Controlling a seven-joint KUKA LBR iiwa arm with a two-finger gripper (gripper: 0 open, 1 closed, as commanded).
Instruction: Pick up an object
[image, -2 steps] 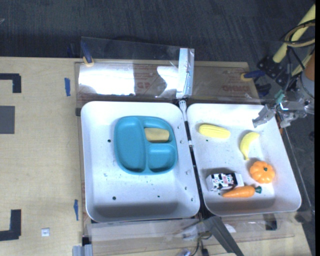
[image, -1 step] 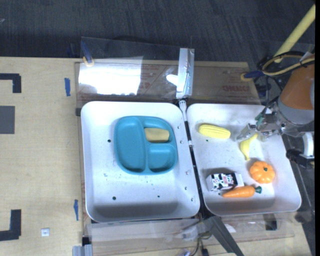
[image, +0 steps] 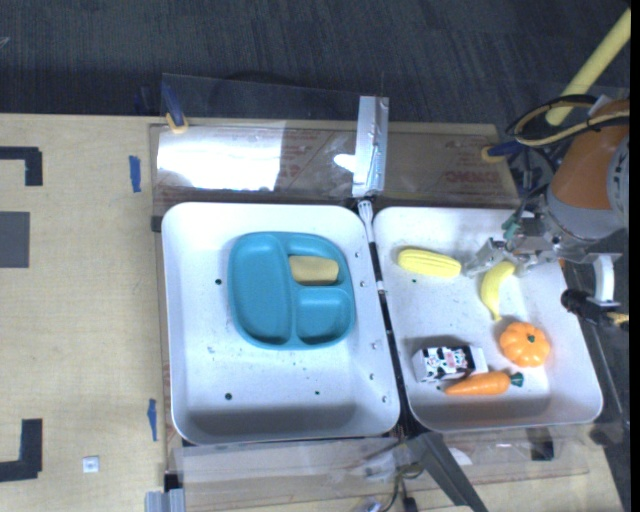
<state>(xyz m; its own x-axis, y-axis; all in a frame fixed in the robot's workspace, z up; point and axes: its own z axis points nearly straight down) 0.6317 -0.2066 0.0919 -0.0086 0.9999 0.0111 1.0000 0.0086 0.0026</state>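
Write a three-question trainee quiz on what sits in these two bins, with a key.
1. True or false: the yellow bun lies in a compartment of the blue tray in the left bin.
2. Which thing lies nearest the gripper? A) the carrot B) the banana C) the black-and-white carton
3. Fill in: the pumpkin sits in the ____ bin, just above the carrot's leafy end.

Key: 1 true; 2 B; 3 right. The corn cob lies there too.
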